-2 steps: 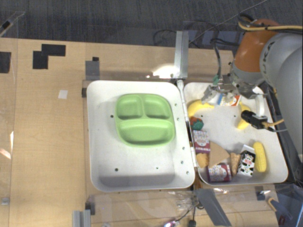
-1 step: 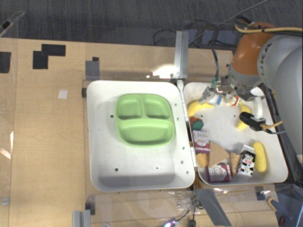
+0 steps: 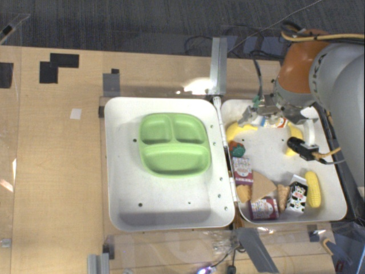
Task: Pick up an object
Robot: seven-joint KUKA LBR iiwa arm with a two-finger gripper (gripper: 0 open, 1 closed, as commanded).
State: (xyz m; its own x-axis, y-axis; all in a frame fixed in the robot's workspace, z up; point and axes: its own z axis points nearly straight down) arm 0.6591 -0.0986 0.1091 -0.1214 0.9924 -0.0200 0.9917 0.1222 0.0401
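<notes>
Fixed overhead camera, slanted down, both bins (image 3: 222, 153) framed.

arm (image 3: 336, 67) cut off at right edge, banana (image 3: 238, 131) partly hidden under gripper (image 3: 263, 108)

No legible text anywhere. Small carton (image 3: 243, 170) in right bin (image 3: 336, 207): red-and-white printed label, lettering too blurred to read. Second carton (image 3: 297, 196), black-and-white cow-patch print, no readable words. Can (image 3: 263, 208) at front of same bin: dark red label, print unreadable. Black block marks (image 3: 57, 66) on bench (image 3: 51, 170) at far left: plain shapes, not characters. No numbers, no brand names made out.
</notes>
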